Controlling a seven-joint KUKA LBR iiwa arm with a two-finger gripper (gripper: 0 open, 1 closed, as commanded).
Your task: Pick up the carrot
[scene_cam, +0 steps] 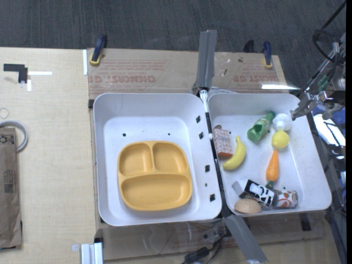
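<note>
Carpeted floor frames the counter point(44, 125); the tool point(301, 110), its state unclear, hovers above-right of the loose carrot point(272, 166).

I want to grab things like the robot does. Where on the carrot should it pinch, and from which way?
Probably across the thick orange upper part of the carrot, coming straight down from above. It lies flat in the right bin, pointing up and down in the picture, so the gripper could close on its left and right sides. The lemon sits close above it, so gripping lower seems safer.
</note>
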